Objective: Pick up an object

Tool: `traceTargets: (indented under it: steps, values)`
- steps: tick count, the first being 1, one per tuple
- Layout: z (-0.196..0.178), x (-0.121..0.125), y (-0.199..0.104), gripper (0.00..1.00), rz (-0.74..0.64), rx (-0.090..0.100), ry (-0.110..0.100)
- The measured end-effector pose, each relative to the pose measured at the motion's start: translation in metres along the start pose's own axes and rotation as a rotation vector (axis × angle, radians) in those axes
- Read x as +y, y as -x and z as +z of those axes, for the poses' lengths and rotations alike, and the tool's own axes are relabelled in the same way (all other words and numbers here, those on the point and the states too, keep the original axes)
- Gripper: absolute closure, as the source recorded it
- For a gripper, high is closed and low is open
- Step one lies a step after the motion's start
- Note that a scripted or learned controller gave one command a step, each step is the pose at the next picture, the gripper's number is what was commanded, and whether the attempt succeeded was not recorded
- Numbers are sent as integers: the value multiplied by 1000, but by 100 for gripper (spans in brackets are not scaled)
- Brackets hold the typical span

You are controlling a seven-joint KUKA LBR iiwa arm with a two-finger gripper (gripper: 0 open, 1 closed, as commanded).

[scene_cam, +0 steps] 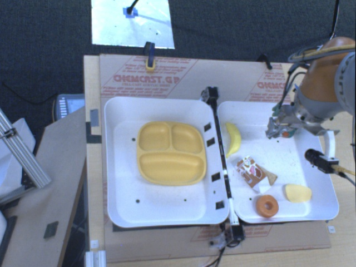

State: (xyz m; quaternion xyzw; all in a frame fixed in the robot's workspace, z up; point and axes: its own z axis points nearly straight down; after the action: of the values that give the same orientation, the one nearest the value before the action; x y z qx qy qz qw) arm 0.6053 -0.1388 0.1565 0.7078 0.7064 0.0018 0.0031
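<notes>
Pincer [276, 128]: low over the right bin [322, 204], far side, grey arm [325, 85] slanting in from the right; finger state cannot be told. Right bin contents: curved yellow banana [233, 138] at its left wall, brown-and-white packet [253, 172] centre, orange ring [267, 206] and pale yellow wedge [297, 193] near side. Left bin [119, 149]: yellow three-compartment plate [169, 152].

The grey arm [328, 88] enters from three o'clock, its orange band [325, 79] uppermost near the edge. The wrist bends down and toward nine o'clock, carrying the gripper [276, 128] low at the view's two o'clock region.
</notes>
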Motion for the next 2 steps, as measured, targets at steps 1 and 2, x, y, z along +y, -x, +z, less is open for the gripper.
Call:
traceTargets:
  steps: [1,2]
  values:
    - [-57,12,-3,100,-6,0,0]
    - [-111,14,-2,100,-7,0,1]
